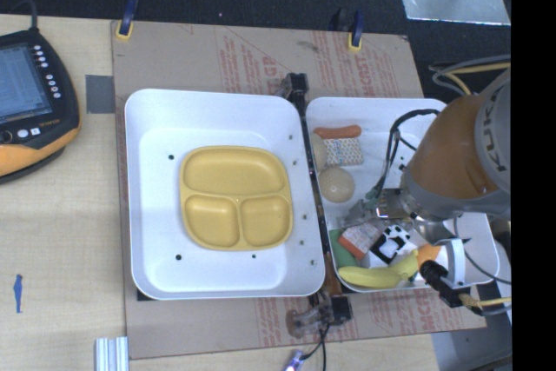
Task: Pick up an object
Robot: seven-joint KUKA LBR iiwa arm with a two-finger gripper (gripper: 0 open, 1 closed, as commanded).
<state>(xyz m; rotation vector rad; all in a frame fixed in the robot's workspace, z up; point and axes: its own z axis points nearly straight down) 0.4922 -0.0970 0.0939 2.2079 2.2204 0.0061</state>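
Left bin (pixel 148 187): yellow tray (pixel 235 195); right bin (pixel 365 110): banana (pixel 375 276).

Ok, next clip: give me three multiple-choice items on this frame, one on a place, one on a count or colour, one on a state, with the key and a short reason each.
1. Where does the yellow divided plate lie?
A. in the left bin
B. in the right bin
C. on the bare bench

2. How many compartments does the plate have?
A. two
B. three
C. five

3. How does the banana lie?
A. standing upright against the wall
B. on the plate
C. flat along the near edge of the right bin

Key:
1. A, the plate sits in the middle of the left bin.
2. B, one wide section at the far side and two smaller ones nearer.
3. C, it lies flat by the near rim of the right bin, with the arm above that bin.
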